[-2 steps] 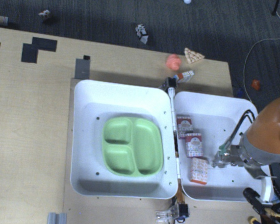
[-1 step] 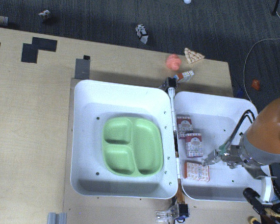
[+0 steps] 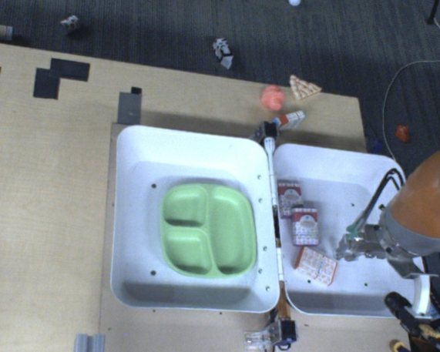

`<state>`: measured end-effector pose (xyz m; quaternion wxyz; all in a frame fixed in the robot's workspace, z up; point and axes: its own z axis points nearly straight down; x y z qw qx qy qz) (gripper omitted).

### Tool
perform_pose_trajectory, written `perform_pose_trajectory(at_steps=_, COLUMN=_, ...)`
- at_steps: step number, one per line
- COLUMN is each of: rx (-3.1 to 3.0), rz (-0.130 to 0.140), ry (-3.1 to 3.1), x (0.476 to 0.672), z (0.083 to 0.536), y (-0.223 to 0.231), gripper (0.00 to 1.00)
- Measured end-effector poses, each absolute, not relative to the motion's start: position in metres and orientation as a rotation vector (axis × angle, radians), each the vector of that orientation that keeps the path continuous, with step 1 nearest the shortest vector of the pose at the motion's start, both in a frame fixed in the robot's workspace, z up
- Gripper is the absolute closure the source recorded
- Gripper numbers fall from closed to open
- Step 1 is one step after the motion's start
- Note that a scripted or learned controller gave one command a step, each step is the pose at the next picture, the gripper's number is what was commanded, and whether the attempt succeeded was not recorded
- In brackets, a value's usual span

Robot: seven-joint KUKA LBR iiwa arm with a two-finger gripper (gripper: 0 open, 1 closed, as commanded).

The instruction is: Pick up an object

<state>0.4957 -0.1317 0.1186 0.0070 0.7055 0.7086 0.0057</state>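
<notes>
Bench [image 3: 40, 193] of pale wood spreads across the left, carrying a few dark patches near its far edge that play no part in the job. Next comes the left bin [image 3: 140, 164], where a green divided tray [image 3: 207, 228] lies flat in the middle of the floor; it is broad and low and would probably be an awkward grab for a small claw. On the far lip of the bench, past the seam between the bins, sit a pink ball [image 3: 272, 97], a triangular piece [image 3: 304, 87] and a small tube [image 3: 291, 120], all outside the bins and likely strays. The right bin [image 3: 336, 171] holds the likely targets: three small printed cartons lying flat near its left wall, the far carton [image 3: 288, 195], the middle carton [image 3: 305, 226] just beside it, and the near carton [image 3: 317, 264] turned at an angle, closest to the front wall. The gripper [image 3: 346, 249] hangs low over the bin floor just right of the middle and near cartons, apart from both, with nothing visibly in it; whether it is spread or closed cannot be told from this slant. Its place suggests an approach to one of those two cartons, which lie flat and offer only thin edges. The arm [image 3: 434, 203] reaches in from the right.
</notes>
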Motion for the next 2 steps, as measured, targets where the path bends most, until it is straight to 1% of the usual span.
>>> perform_pose_trajectory(at_steps=1, rx=2.206, rz=0.018, ry=2.217, x=0.496, z=0.119, y=-0.132, gripper=0.0)
perform_pose_trajectory(at_steps=2, rx=2.208, rz=0.014, ry=2.207, x=0.492, z=0.09, y=-0.093, gripper=0.0)
